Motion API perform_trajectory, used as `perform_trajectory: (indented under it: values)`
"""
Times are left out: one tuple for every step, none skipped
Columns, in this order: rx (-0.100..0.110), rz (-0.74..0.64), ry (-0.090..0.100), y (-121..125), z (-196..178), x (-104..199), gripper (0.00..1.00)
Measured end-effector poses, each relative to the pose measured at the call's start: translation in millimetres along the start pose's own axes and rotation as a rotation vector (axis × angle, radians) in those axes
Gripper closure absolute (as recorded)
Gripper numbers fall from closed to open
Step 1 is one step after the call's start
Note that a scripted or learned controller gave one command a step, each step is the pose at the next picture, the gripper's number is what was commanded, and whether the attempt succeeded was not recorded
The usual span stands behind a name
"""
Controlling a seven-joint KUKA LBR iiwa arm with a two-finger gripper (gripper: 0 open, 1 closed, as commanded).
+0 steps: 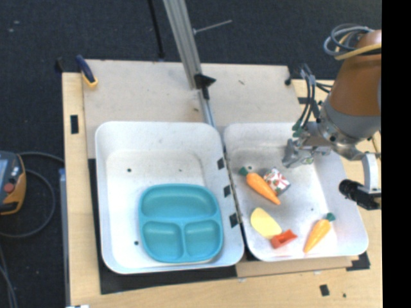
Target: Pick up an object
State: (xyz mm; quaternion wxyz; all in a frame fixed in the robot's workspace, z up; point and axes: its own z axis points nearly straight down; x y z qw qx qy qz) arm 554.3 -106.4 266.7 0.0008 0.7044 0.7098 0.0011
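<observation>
The arm reaches in from the right, orange band uppermost, wrist bent down over the back of the right bin (334,246). The gripper (294,154) hangs just above the bin floor; whether it is wide or narrow, I cannot tell. Below it lie a carrot (263,186) touching a small red-and-white object (279,181), a yellow piece (264,222), a red piece (283,239) and a second carrot (318,232). A teal tray (182,223) sits in the left bin (115,165)

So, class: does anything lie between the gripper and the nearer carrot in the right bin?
Nothing visible does. The gripper hangs over the right bin near its far side, and the nearer carrot lies just toward the camera from it. A small red-and-white object touches that carrot's right side.
</observation>
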Motion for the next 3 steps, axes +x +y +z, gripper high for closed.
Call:
perform_trajectory:
  values:
    - [0.000, 0.000, 0.000, 14, -5, 46, 1.00]
    - [0.003, 0.001, 0.000, 22, 10, 97, 1.00]
    - [0.002, 0.001, 0.000, 37, 24, 147, 1.00]
